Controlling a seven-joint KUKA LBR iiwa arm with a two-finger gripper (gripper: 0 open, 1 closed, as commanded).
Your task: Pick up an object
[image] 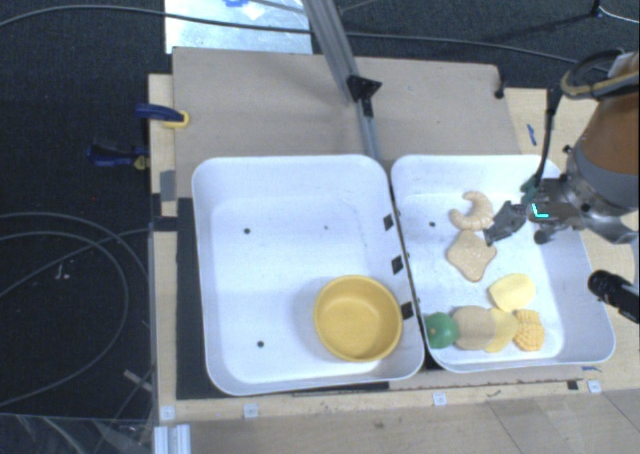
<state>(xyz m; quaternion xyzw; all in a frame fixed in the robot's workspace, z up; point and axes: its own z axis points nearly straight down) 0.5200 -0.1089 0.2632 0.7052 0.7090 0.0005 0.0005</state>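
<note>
Camera view logged the end effector over the right bin, its two dark fingers angled toward the bin's middle. One finger pointed at the beige items, the other sat behind it nearer the wrist; a gap showed between them, so the end effector read as partly open and nothing lay between the fingers. Candidate objects lay just beyond and below the fingertips: a curled beige piece just past the forward finger, a flat beige piece just below it. Further below sat a yellow disc, then a cluster of green ball, tan lump and orange waffle piece against the near wall. Judgement: the curled piece was the nearest target; to grasp well, centre the fingers astride its narrow body, descend straight, and close only once low enough. Flat pieces looked hard to pinch. The yellow bowl sat well away, in the left bin.
</note>
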